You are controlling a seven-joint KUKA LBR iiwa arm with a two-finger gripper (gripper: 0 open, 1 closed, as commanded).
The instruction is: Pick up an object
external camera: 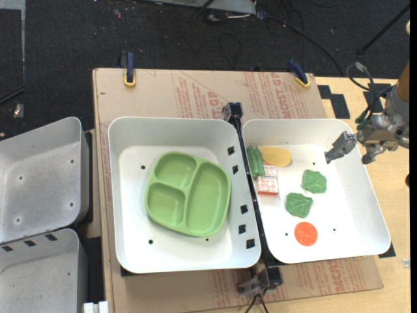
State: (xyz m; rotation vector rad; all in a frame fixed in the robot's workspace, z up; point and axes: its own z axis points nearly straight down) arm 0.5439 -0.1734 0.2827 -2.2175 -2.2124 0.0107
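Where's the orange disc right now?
The orange disc lies in the right bin, near its front edge, just below the lower green leafy piece.

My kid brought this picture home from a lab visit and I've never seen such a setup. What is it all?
It is one photo from a camera fixed above a bench, looking down at a slant. A robot arm reaches in from the right; its hand hangs over the right bin and holds nothing. That bin contains toy food: a yellow piece, two green leafy pieces, an orange disc, a small red-and-white packet and a green stick. The left bin holds a green divided plate.
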